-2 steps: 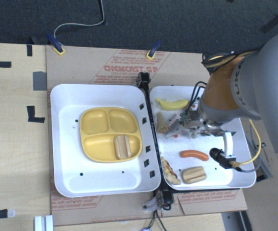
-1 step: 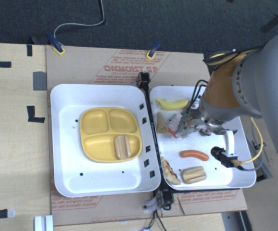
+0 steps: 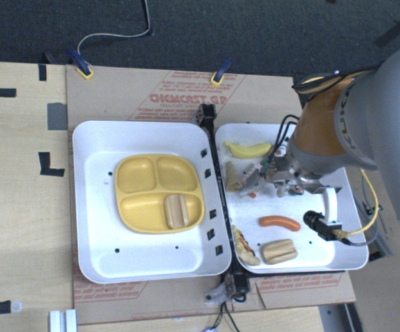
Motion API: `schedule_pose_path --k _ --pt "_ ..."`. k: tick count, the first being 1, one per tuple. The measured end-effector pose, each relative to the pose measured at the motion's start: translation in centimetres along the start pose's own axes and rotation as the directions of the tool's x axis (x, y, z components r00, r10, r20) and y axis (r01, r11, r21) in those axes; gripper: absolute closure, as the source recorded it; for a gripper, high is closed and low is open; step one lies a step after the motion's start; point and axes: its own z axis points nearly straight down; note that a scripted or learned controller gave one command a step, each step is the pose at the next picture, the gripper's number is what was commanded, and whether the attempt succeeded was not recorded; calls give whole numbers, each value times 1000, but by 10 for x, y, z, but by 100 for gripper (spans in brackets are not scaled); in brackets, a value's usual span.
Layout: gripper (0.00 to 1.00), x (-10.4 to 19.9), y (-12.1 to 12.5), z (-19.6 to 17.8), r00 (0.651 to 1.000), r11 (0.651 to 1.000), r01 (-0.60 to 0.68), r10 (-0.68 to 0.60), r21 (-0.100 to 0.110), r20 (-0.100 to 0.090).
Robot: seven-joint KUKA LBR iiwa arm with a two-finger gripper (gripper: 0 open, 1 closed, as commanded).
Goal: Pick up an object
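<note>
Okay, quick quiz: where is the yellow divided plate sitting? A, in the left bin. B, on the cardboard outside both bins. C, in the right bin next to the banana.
A: the yellow divided plate lies inside the left bin, with a bread roll in its lower right compartment.

The grey arm [image 3: 376,116] reaches in from the right edge of the view, its orange band [image 3: 317,120] just above the wrist. The wrist bends down and to the left, ending in the gripper [image 3: 255,177], which points left and sits low.
</note>
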Motion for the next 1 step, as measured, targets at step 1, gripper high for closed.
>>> schedule_pose_path --k 1 --pt "0 -4 63 29 1000 1000 -2 2 -3 -1"
